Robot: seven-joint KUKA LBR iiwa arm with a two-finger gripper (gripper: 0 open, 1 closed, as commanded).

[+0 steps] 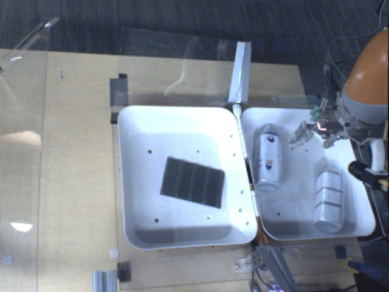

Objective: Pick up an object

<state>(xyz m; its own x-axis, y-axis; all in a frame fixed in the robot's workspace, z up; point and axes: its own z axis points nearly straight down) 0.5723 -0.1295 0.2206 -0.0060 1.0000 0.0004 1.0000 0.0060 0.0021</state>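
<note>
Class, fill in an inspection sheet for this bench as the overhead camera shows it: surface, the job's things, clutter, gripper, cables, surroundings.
Surface: pale wooden bench bearing the left bin and the right bin, side by side.
Job's things: dark ribbed pad lying flat in the left bin; silver canister and clear bottle lying in the right bin, apart.
Clutter: nothing seen.
Gripper: gripper over the right bin's far end, holding nothing.
Cables: thin cables by the arm.
Surroundings: dark carpet beyond; clear panel at left.
</note>
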